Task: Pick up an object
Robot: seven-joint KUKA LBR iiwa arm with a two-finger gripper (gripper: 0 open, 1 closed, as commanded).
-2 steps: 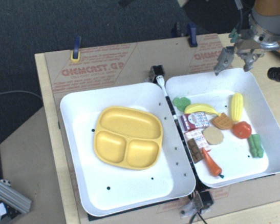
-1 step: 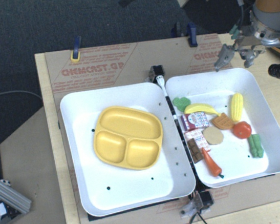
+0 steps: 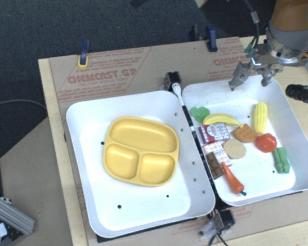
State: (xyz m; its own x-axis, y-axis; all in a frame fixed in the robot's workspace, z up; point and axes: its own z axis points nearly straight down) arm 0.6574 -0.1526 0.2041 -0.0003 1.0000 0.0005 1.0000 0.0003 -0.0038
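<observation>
Corn cob (image 3: 260, 117) lying lengthwise toward the far rim of the right bin (image 3: 302, 144), fingers (image 3: 240, 74) spread wide, holding nothing

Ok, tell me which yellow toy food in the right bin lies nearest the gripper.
The yellow corn cob, upright near the right white bin's far right side, sits closest below the two-finger gripper. The yellow banana lies farther left.

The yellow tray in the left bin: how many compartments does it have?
3. The yellow tray has one long compartment along its far side and two smaller ones, and, along its near side.
</observation>
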